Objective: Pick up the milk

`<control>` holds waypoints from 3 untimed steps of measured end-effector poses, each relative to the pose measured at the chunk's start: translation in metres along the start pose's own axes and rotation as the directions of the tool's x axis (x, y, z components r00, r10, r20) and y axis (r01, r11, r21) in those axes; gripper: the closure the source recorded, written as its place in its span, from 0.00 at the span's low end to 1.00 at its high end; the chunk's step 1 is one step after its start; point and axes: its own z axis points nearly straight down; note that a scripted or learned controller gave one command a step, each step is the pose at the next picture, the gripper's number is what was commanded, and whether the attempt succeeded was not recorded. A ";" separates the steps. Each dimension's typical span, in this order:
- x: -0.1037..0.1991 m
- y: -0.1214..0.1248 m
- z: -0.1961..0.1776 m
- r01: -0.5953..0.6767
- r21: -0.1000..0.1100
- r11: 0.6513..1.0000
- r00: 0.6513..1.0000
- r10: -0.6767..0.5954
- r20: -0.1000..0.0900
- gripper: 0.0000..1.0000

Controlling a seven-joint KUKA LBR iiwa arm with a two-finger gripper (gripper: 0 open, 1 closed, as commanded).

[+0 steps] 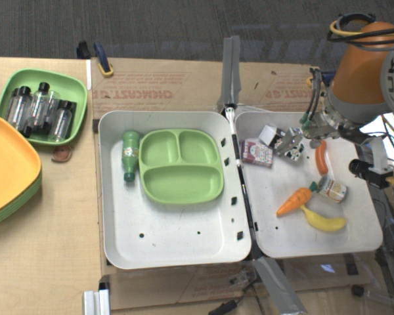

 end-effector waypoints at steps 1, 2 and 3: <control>-0.038 0.016 0.088 0.119 -0.002 0.993 0.993 -0.119 0.001 0.00; -0.041 0.014 0.079 0.112 -0.002 0.994 0.994 -0.112 0.001 1.00; -0.005 0.006 0.088 0.187 -0.004 0.982 0.982 -0.187 0.002 1.00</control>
